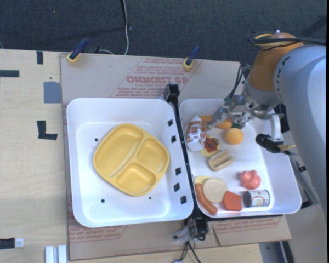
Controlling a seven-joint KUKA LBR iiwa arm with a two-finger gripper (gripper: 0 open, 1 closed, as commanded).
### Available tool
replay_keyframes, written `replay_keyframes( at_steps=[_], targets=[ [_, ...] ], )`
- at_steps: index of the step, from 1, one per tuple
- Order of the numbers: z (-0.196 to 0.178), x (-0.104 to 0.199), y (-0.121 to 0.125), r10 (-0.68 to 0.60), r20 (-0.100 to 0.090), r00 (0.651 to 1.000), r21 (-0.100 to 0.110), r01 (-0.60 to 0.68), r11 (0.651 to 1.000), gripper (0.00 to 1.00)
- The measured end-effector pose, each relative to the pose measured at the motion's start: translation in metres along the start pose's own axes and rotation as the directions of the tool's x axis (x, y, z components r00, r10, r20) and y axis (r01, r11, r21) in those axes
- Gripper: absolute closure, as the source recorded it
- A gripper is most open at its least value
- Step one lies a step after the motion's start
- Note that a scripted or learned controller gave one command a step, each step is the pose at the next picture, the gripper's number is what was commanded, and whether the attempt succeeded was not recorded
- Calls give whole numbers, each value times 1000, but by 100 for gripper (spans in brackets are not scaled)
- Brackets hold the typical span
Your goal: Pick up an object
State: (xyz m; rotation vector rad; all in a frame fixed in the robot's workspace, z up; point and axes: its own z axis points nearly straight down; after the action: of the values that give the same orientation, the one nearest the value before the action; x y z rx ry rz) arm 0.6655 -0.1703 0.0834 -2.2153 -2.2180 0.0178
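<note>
2 shallow white bins: the left bin [77, 147] holds a glossy yellow divided plate [131, 159]. Beside the round orange ball [234, 136] in the right bin [288, 174], the gripper [230, 115] hovers; grip unclear.

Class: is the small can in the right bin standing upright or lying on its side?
Lying on its side: the can shows its label lengthwise and a round end facing right.

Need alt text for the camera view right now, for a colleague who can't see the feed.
The grey arm's claw hangs low over the far end of the right white bin, beside a round orange fruit, among small toy foods. The left white bin holds a yellow divided plastic plate.
</note>
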Motion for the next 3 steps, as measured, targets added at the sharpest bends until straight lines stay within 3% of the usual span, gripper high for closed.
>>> replay_keyframes(
  at_steps=[1,2,3],
  targets=[
    [-70,-18,3,1,-1,1000,-18,-1,1000,0],
    [-17,45,-10,4,2,1000,-14,-4,1000,0],
    [-6,41,2,1,-5,1000,7,-1,1000,0]
  ],
)
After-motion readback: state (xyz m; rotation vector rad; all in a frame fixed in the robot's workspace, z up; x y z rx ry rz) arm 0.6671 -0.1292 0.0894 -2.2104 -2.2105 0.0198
